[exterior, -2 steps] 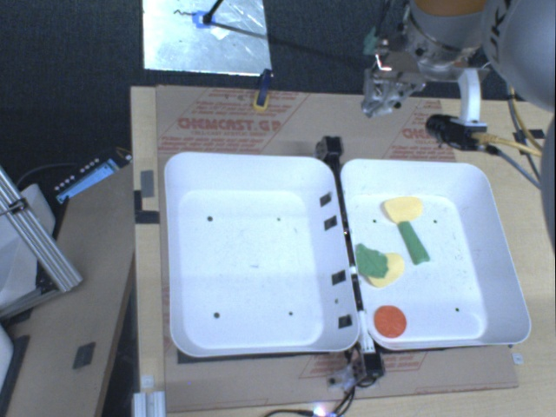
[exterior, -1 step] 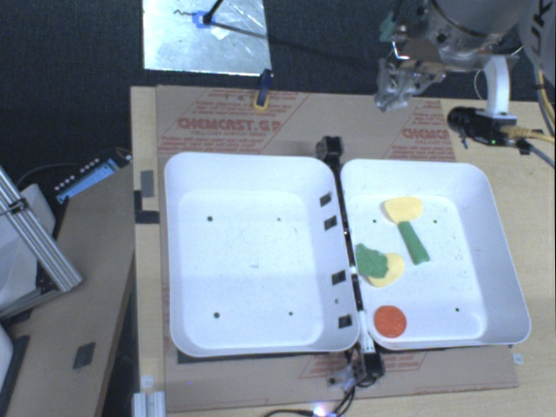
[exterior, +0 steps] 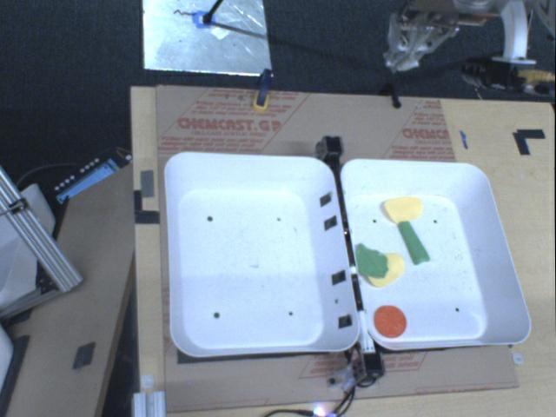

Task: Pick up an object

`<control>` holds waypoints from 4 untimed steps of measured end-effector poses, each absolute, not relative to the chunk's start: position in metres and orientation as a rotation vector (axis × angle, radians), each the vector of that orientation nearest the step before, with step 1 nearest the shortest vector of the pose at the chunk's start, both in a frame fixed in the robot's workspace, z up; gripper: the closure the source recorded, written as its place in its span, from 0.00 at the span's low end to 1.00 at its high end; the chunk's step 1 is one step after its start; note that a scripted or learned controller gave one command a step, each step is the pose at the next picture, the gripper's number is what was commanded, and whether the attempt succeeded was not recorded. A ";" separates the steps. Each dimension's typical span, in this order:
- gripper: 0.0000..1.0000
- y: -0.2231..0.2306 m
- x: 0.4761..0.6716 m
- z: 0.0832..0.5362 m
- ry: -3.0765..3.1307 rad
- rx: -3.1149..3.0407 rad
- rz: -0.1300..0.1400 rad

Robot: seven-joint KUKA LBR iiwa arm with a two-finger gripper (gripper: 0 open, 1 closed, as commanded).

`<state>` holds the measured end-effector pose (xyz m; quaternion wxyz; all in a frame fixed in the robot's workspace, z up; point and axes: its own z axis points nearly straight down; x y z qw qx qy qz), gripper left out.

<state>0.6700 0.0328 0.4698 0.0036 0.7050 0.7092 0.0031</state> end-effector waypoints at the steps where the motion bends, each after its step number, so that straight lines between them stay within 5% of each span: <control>1: 1.00 0.045 0.669 0.510 2.225 2.212 0.006; 3: 1.00 0.075 0.668 0.535 2.227 2.214 0.004; 4: 1.00 0.147 0.661 0.386 2.240 2.217 -0.015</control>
